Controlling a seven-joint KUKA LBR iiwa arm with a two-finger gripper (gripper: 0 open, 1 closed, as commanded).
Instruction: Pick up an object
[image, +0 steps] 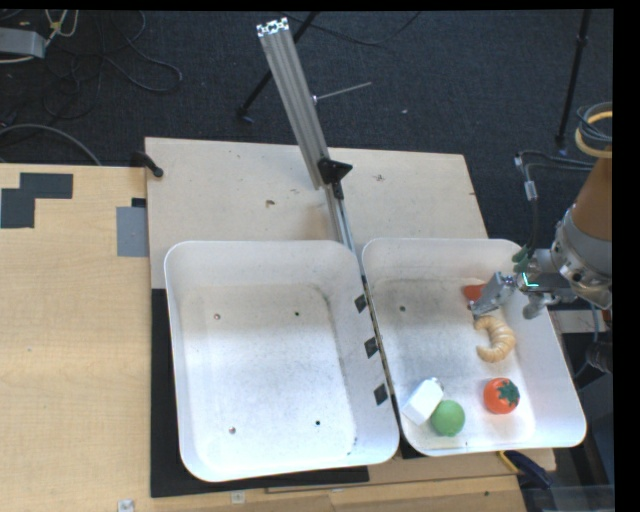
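Two shallow white plastic bins are seen side by side on the pale wooden tabletop (420, 185); the left white bin (200, 300) lies toward the tabletop's left edge and the right white bin (560, 425) toward its right edge. The grey arm's two-finger pincer (497, 291) is placed over the far right part of the right bin, near its right rim; a small red object (476, 294) is seen at the fingertips, but whether it is clamped cannot be told, and the state of the pincer cannot be told. A curved tan croissant-shaped piece (495, 340) is found just beside and below the pincer; a red tomato-like ball with a green top (501, 395) is set nearer the front right corner; a green round ball (448, 417) is seen touching a small white block (423, 399) near the front left corner of that bin. A slanted grey aluminium rail (300, 110) is fixed at the tabletop's far edge.
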